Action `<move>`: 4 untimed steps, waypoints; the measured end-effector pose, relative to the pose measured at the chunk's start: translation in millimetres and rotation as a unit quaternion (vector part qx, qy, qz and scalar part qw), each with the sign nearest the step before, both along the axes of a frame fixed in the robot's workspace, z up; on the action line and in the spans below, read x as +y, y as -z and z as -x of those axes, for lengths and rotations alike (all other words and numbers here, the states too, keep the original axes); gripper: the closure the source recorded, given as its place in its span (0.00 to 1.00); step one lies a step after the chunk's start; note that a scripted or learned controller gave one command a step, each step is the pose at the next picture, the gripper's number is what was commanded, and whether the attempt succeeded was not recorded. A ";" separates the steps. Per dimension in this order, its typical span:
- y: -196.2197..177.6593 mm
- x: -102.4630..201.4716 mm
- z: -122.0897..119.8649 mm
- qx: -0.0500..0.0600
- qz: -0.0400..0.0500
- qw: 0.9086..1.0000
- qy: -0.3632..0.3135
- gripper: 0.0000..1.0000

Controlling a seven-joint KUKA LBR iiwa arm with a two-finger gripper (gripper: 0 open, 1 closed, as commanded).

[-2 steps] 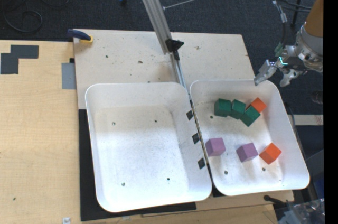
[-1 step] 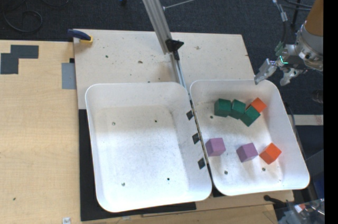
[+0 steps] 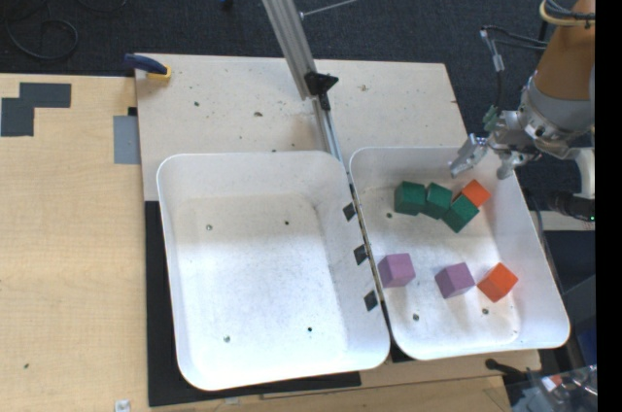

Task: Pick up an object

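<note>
Orange, and nearest to the gripper [image 3: 483,157], is the small cube [image 3: 475,193] at the far end of the right bin [image 3: 544,303]; I take it as the likely thing to pick. It looks like a solid block with flat faces and sharp edges, so I judge it light and stiff, not fragile, and perhaps a little smooth. It should be held on two opposite flat faces, not on the corners. One difficulty: this cube touches a tilted green block [image 3: 461,213] on the side away from the gripper, so one finger has little room there. The faces that look free are those toward the bin wall and toward the gripper.

Beside the orange cube, further from the wall, stand two more green blocks [image 3: 424,199] close together, touching or almost touching. Well apart from the orange cube, toward the near end of the bin, lie two purple cubes [image 3: 396,269] and a second orange cube [image 3: 498,283]. That second orange cube stands free on all sides and would be easier to grasp, in my opinion.

The gripper hangs just beyond the orange cube, above the bin's far rim. Its two fingers are spread apart, and nothing is between them.

The left bin [image 3: 194,206] lies beyond the green blocks, on the other side of the divider.
</note>
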State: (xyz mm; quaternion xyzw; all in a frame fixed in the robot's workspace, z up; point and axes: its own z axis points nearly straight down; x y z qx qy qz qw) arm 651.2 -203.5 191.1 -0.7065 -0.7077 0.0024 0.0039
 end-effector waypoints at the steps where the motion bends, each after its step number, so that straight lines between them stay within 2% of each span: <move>1: 55.9 -3.4 -7.5 0.000 0.000 1.000 -0.002 0.00; 2: 58.2 -5.7 -11.1 -0.009 0.003 1.000 -0.002 0.00; 3: 50.5 -5.6 -10.7 -0.008 0.004 1.000 -0.004 1.00; 4: 6.4 -5.1 -16.3 -0.006 0.002 1.000 -0.001 1.00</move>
